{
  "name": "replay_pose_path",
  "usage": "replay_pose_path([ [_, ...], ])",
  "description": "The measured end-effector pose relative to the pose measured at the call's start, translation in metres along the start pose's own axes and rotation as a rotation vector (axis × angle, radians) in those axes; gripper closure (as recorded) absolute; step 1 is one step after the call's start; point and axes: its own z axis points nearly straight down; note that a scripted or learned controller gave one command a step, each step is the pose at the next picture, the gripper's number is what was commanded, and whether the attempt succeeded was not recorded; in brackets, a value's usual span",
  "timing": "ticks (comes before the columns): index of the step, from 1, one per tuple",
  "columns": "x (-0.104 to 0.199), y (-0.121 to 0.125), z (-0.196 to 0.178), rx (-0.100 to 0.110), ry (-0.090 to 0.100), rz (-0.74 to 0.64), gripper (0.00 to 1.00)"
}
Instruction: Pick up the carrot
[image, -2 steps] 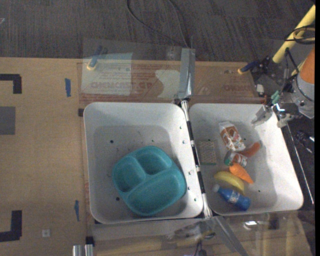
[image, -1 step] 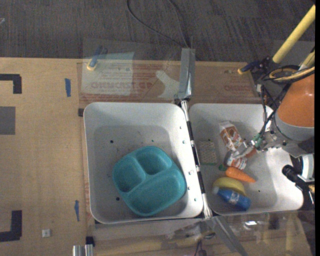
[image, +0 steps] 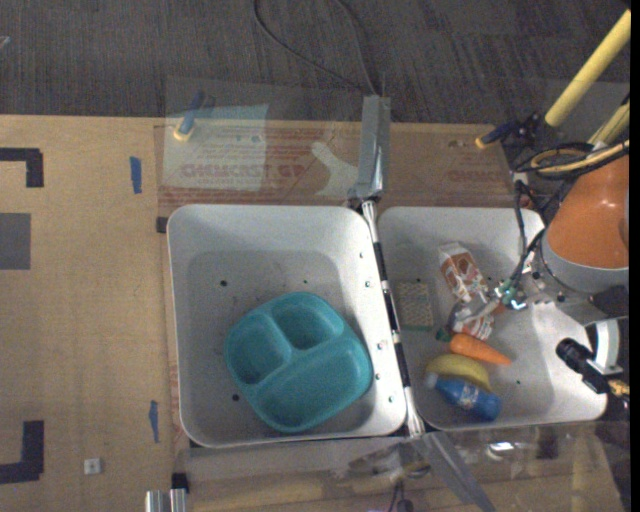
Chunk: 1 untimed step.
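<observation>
Camera view places the gripper (image: 478, 312) at centre right of the frame, inside the right bin (image: 560, 395), lowered among the items; whether it grips anything, I cannot tell. Just below it lies the carrot (image: 479, 350), orange, its thick end toward the left and its tip toward the right, resting on the bin floor. Directly under the carrot sits a yellow banana (image: 460, 369), and touching that from below a blue bottle (image: 468, 398). Just above and left of the gripper is a small carton (image: 459, 272) in white and orange-brown. A grey mesh pad (image: 415, 304) lies against the bin's left wall. Further left, the left bin (image: 200, 250) holds a teal divided plate (image: 298, 360).
</observation>
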Motion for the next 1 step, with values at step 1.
replay_pose_path([
  [1, 0.0203, -0.0521, 0.0268, 0.027, 0.017, -0.243, 0.00],
])
